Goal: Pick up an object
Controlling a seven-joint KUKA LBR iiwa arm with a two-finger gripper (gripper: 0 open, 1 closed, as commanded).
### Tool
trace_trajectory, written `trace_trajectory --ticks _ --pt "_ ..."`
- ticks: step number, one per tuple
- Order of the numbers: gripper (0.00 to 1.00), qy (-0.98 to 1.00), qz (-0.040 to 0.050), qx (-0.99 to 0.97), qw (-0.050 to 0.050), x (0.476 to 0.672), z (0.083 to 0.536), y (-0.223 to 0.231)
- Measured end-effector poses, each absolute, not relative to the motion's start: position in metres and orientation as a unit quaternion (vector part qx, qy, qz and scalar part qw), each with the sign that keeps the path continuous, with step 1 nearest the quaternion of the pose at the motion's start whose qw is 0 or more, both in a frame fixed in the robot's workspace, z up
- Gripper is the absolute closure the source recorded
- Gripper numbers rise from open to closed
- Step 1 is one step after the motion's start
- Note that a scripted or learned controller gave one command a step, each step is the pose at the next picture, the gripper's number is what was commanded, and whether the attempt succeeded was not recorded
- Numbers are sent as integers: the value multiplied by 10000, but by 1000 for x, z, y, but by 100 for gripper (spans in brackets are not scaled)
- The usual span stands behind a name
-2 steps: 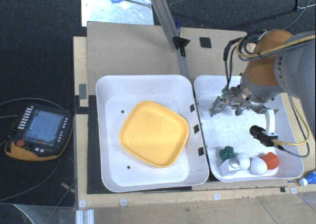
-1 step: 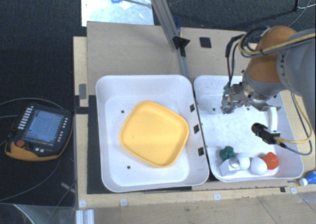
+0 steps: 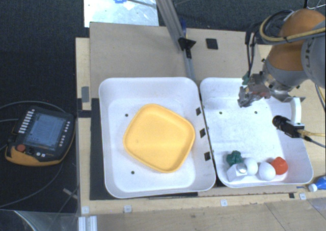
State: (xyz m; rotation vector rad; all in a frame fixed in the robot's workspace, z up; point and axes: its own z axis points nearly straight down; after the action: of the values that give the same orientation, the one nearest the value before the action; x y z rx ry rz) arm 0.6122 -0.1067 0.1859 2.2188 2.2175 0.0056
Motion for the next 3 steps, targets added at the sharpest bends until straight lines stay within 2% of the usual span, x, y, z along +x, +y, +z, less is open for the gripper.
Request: trace_trajectory --ticks 2,3 --pt "100 7074 18 7068 21 612 282 -104" --pt "100 7085 4 7057 -2 617 267 -56"
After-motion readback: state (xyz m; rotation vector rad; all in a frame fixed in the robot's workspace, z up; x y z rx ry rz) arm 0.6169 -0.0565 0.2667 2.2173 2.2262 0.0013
